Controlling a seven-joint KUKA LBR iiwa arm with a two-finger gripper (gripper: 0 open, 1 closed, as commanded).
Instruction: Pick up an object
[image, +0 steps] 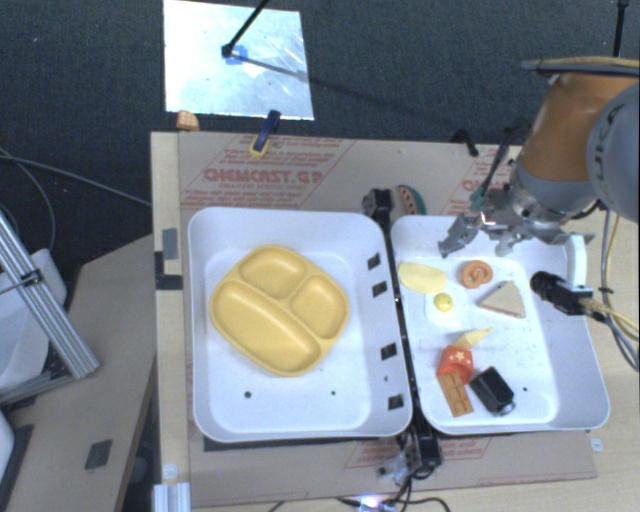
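The right bin holds several toy foods: an orange doughnut, a pale yellow oval, a fried egg, a sandwich wedge, a small yellow wedge, a red and orange box and a black block. My gripper hangs over the far end of this bin, just beyond the doughnut. It is open, and nothing sits between its fingers.
A yellow divided plate lies in the left bin. A black divider runs between the bins. The arm's grey and orange body looms over the right bin's far corner. Cables trail at the right.
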